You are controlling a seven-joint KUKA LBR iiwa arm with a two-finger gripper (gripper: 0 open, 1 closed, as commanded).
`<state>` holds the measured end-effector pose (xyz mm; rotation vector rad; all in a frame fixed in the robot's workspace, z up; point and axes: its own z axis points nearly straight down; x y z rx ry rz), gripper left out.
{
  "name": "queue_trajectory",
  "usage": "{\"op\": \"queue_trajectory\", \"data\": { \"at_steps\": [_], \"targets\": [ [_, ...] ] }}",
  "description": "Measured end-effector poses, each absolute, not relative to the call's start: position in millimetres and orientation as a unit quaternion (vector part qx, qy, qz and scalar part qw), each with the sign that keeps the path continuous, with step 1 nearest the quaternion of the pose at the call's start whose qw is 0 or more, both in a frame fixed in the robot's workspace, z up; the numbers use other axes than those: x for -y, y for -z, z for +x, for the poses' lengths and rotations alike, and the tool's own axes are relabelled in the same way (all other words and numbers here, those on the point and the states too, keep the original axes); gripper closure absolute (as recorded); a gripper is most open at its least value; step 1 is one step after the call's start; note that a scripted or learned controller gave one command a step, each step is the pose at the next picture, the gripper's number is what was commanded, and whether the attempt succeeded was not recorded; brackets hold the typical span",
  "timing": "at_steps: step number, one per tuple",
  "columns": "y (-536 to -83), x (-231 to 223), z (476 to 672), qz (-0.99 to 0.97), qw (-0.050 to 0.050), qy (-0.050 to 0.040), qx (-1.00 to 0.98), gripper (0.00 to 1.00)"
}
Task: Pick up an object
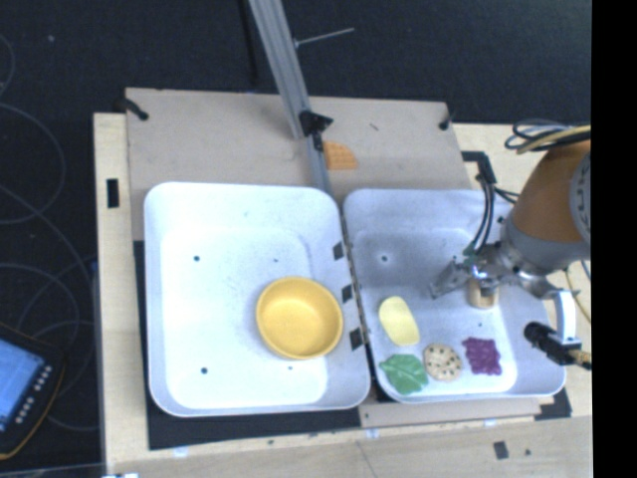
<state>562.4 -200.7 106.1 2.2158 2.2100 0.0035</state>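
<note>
The gripper is hanging low over the right bin, toward that bin's 3 o'clock side, at the end of the grey arm with its orange band that is reaching in from the view's right edge. Whether it is wide, narrow or holding anything cannot be told from this angle; a small tan shape is showing right at its tip, too small and blurred to name.

At about 6 o'clock from the gripper, near but apart from it, a purple piece is lying on the bin floor. Just beside that, toward 9 o'clock, a round speckled cookie is resting, and a green leafy item is sitting next along the bin's lower rim. A pale yellow oblong item is lying at roughly 8 o'clock from the gripper, just above the cookie and the green item.

In the left bin, a yellow bowl is sitting upright toward that bin's 4 o'clock corner, close to the divide between the two bins.

Both bins are resting side by side on the pale surface, with a grey metal rail slanting up toward 12 o'clock behind them.
</note>
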Motion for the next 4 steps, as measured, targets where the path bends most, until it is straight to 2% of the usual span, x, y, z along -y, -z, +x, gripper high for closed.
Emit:
{"op": "queue_trajectory", "data": {
  "at_steps": [1, 2, 3, 4],
  "targets": [
    [-118.5, 202.4, 563.9, 0.71, 0.009, -0.0027, -0.704, 1.0],
    [-164.9, 210.1, 562.6, 0.709, 0.003, -0.0012, -0.705, 1.0],
    [-215.8, 211.8, 564.4, 0.706, 0.004, -0.0016, -0.708, 1.0],
    [-230.5, 160.3, 575.8, 0.704, 0.001, -0.0018, -0.71, 1.0]
  ]
}}
